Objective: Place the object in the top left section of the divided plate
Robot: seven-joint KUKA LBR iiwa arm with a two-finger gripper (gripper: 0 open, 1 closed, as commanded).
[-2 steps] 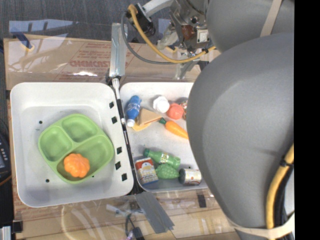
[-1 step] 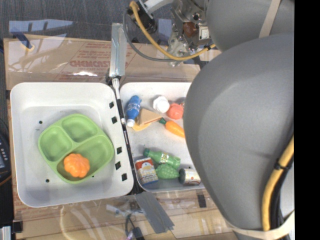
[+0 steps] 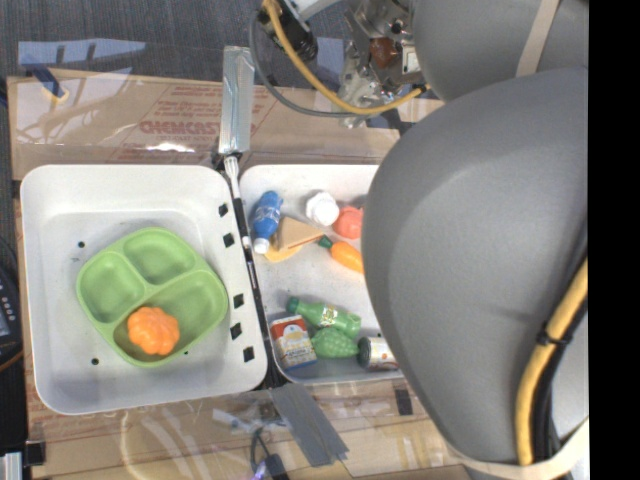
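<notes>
A green divided plate with three sections lies in the left bin. An orange, bumpy round fruit rests in the plate's large lower section; the two smaller upper sections hold nothing. The gripper is at the top of the view, beyond the far rim of the right bin and well away from the plate, with yellow cables looping around it. The arm's big grey body hides most of the right bin.
The right bin holds a blue bottle, a white bottle, a tan wedge, a small carrot, a green bottle, a red can, a green bumpy fruit and a silver can. Cardboard lies behind the bins.
</notes>
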